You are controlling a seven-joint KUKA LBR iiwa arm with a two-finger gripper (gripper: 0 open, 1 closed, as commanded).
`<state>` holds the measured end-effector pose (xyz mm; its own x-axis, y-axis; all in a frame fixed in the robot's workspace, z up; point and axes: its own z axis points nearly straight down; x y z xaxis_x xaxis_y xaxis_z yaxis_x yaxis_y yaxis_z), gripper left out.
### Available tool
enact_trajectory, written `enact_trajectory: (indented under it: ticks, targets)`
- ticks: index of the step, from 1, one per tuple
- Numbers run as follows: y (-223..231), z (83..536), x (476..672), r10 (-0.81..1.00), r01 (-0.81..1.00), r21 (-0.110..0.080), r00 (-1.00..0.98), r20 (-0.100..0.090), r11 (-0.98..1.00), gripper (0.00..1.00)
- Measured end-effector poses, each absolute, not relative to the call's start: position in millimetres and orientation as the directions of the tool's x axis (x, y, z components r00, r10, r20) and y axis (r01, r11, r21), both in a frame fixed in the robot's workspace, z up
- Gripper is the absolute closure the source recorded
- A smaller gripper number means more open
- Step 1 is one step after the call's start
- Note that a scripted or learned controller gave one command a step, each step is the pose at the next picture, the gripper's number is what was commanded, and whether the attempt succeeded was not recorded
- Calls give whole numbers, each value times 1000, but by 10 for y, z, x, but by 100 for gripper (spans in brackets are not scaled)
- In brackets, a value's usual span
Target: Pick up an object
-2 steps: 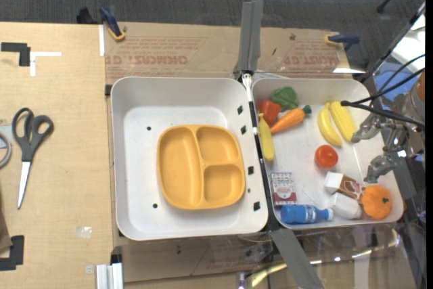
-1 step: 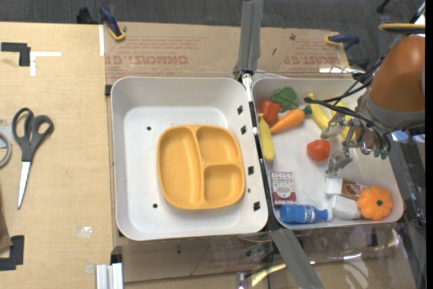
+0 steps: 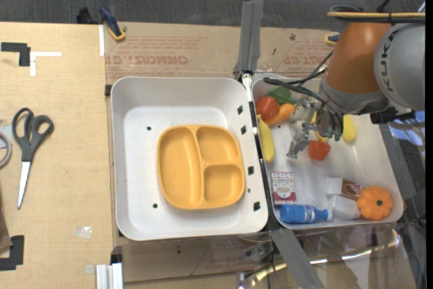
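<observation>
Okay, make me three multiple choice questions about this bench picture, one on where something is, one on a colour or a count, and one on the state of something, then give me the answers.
1. Where does the yellow divided plate lie?
A. In the left bin
B. In the right bin
C. On the cardboard behind the bins

2. What colour is the bottle lying at the near end of the right bin?
A. Green
B. Blue
C. Red

3. How do the scissors on the wooden bench top lie?
A. Standing upright in a cup
B. Flat, handles toward the far edge
C. Inside the left bin

Answers:
1. A, the plate rests on the floor of the left bin.
2. B, its body is blue, with a white part beside it.
3. B, they lie flat left of the bins, black handles up in the view and blades pointing toward the near edge.
</observation>
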<state>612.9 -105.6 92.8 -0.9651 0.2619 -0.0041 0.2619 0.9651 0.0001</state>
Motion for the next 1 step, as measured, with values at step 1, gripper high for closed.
enact_trajectory:
  ticks: [1]
  targets:
    - [-1547, 932, 5777, 246, 246, 0, -969, -3, 969, 0]
